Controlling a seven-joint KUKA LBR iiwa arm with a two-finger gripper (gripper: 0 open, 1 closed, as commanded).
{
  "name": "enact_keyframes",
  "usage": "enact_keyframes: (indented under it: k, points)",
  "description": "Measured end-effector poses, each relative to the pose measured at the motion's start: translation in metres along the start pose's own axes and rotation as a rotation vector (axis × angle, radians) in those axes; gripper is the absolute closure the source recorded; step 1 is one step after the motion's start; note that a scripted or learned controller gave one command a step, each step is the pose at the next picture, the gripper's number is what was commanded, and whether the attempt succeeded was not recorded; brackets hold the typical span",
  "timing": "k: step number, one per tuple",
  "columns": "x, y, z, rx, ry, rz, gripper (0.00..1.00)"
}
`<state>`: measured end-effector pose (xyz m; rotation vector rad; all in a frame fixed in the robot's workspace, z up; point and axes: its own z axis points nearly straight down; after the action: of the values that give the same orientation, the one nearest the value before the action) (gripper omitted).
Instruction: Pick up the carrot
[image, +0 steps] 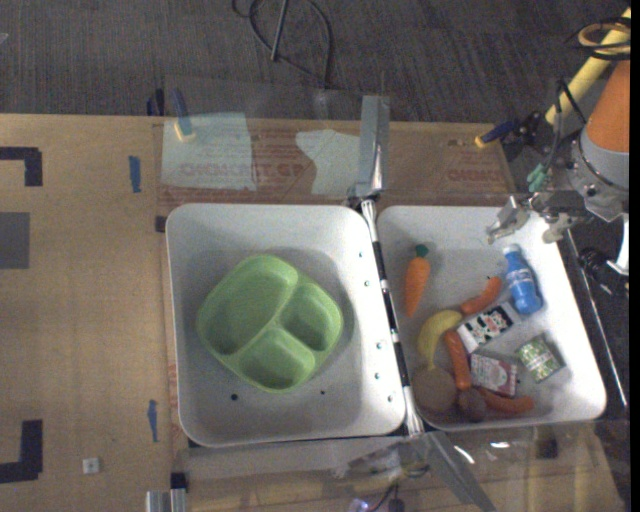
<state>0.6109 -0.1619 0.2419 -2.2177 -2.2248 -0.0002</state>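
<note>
The small orange plastic carrot with a green top lies in the right white bin, near its left wall. The metal two-finger gripper hangs over the bin's top right corner, spread apart, pinching nothing.

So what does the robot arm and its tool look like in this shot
The arm is grey with an orange band above the wrist. Its tool is pale grey metal with two short fingers. Dark cables loop beside it, near a yellow tube.
</note>
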Motion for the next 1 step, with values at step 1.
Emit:
enact_keyframes:
  k: [1]
  points:
    - [0.0062, -0.0128, 0.1278, -0.003, -0.001, -0.083, 0.0]
